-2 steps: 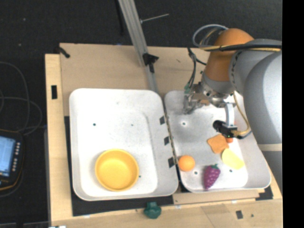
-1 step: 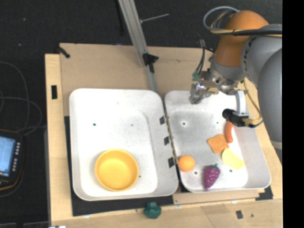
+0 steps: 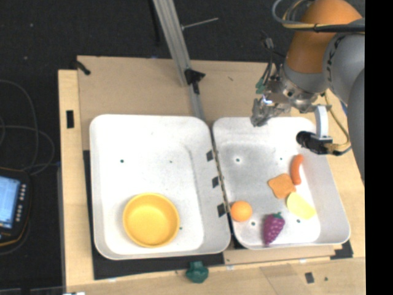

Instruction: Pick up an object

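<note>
Claw (image 3: 263,110), grip state unreadable, hangs over the right bin's (image 3: 258,158) far rim, well apart from the carrot (image 3: 297,168).

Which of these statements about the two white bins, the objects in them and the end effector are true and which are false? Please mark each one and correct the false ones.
1. The yellow bowl is in the left bin. True.
2. The purple grapes lie in the left bin. False: they lie in the right bin, near its front edge.
3. The end effector is above the far edge of the right bin. True.
4. The end effector holds the orange ball. False: the ball rests in the right bin, beside the wall between the bins.
5. The carrot lies in the right bin. True.
</note>
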